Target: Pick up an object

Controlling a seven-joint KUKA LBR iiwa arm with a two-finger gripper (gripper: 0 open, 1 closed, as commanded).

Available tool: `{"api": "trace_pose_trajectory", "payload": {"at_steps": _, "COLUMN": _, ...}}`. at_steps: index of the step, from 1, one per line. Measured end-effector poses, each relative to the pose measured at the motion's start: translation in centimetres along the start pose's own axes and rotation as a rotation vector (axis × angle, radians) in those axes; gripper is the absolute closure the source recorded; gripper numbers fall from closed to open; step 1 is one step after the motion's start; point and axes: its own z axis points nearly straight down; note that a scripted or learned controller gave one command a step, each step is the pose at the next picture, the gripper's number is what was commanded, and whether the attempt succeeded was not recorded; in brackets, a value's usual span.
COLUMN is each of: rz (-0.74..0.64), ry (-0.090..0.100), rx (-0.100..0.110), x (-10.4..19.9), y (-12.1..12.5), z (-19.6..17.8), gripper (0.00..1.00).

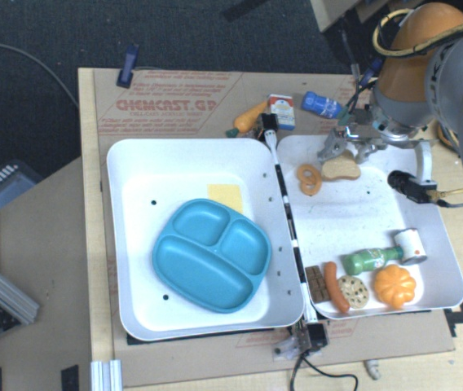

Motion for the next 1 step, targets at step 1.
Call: {"api": "trace_pose_trajectory", "payload": {"at_steps": 1, "rz": -0.001, "ry": 0.002, "rx": 0.004, "x": 7.32, "y": -3.52, "z": -4.47, "gripper": 1.0}}
